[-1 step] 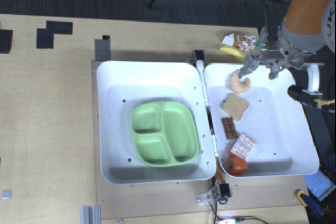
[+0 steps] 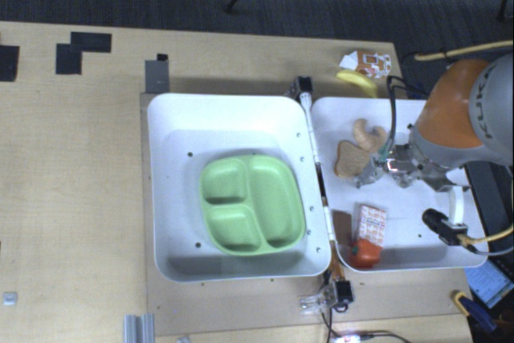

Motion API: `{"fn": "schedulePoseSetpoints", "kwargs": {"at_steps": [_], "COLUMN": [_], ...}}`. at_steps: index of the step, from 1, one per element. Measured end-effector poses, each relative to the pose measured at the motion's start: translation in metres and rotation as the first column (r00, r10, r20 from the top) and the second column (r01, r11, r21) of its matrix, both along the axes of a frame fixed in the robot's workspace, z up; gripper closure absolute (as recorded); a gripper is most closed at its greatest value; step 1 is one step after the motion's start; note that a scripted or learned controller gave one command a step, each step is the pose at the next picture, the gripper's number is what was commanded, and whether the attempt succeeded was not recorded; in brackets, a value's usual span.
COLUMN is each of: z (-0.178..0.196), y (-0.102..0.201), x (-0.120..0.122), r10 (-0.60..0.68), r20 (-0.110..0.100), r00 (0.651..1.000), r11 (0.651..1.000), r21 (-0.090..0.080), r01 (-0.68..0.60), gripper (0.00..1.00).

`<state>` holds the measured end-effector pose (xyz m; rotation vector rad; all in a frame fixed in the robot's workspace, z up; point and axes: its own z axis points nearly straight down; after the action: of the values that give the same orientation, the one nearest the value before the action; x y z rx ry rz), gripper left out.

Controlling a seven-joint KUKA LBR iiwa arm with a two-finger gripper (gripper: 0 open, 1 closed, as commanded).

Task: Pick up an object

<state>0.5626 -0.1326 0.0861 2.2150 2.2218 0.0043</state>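
The bread slice [image 2: 350, 159], a brown toy piece, lies in the white bin on the view's right [image 2: 418, 241], near that bin's wall shared with the other bin and in its far half. The pincer [image 2: 384, 167] hangs just beside it on the side away from that wall, close to touching. Whether the pincer is open or closed cannot be told from this angle, and nothing is seen in its hold.

The pale wooden surface [image 2: 72, 197] carries both bins, with black tape patches [image 2: 82, 51] in its far corner on the view's left. The bin on the view's left [image 2: 173, 173] holds a green divided plate [image 2: 277, 205] of three compartments, lying flat near the middle. The grey arm [image 2: 462, 120], with its orange band, reaches over the right-hand bin's far side.

Around the bread slice, a tan knobbly piece [image 2: 370, 133] touches its far edge and lies between it and the bin's far wall. Nearer the camera, well apart from the slice, a red-and-white packet [image 2: 371, 222] lies flat, with a red tomato [image 2: 365, 253] touching its near end by the bin's near wall. A dark brown thing [image 2: 340, 226] lies just beside the packet, too unclear to name. Outside the bin, past its far wall, lie a yellow banana [image 2: 356, 79] and a small printed wrapper [image 2: 369, 62].
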Motion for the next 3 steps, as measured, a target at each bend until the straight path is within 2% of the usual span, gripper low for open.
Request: {"fn": "schedulePoseSetpoints", "kwargs": {"at_steps": [1,2,3], "z": [-0.002,0.010,0.099], "y": [0.040,0.039,0.115], "x": [0.102,0.103,0.012], "r10": [-0.001,0.002,0.002], "r20": [-0.016,-0.017,-0.003], "r00": [1.000,1.000,1.000], "r11": [1.000,1.000,1.000], "r21": [0.004,0.002,0.003], "r01": [0.001,-0.002,-0.002], "gripper": [0.00,1.00,1.00]}}
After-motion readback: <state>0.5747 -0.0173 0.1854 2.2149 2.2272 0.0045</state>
